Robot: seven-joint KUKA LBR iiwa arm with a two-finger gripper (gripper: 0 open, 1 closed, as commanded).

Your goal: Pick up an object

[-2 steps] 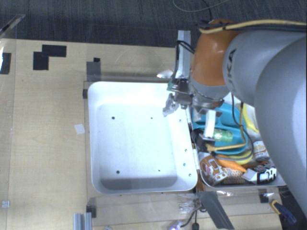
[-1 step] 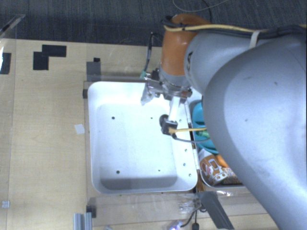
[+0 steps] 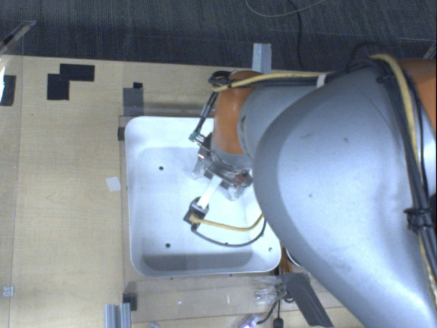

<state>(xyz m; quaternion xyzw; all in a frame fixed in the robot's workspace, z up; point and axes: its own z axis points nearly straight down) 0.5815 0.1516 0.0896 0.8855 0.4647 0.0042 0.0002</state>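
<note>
My gripper (image 3: 220, 178) is down inside the left white bin (image 3: 153, 251), near the middle of its floor, below the orange wrist band (image 3: 229, 125). A tan cable (image 3: 229, 229) with a black and white end (image 3: 194, 216) loops over the bin floor just in front of the gripper. The grey arm (image 3: 341, 183) covers the bin's right side and everything to the right of it. I cannot make out a loose object under or beside the gripper.
Metal brackets (image 3: 133, 101) stand at the bin's corners. Black shapes (image 3: 68, 80) mark the wooden bench at the far left, and a small white tag (image 3: 113, 183) lies left of the bin. A thin cable (image 3: 287, 5) runs over the dark floor behind.
</note>
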